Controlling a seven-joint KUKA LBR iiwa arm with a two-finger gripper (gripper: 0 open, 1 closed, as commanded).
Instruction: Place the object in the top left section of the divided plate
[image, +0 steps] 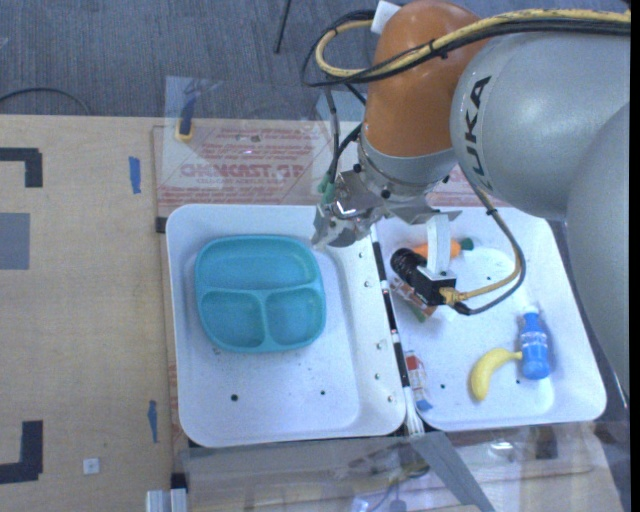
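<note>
Saw the end effector (335, 228) hanging low over the left bin (280, 390), just beside the far right corner of the blue-green plate (260, 293). Could not tell whether wide, narrow or holding something; too dark there, and tucked under the big grey arm (540, 110).

Found the plate lying flat in the left bin, split into one long part along the far side and two small parts along the near side. Could not pick out for sure the thing meant for the plate. Spotted a banana (488, 372), a blue bottle (534, 346) and a small orange thing (452, 246) lying in the right bin (480, 330), well apart from the plate.

Judged the step in hand to be the trip over to the plate, maybe with something carried, maybe with nothing at all.

To do it well:
- Needed to slide left along the far side of the plate, up to the far left end.
- Needed to stop right above the middle of that part, not above a ridge or the rim.
- Needed to come down slowly and get close to the plate floor before letting go, to stop any bounce or roll into the next part.
- Needed to go straight up after, with no sideways pull, to keep from dragging the light plate across the bin.
- Had to stay clear of the wall between the two bins.
</note>
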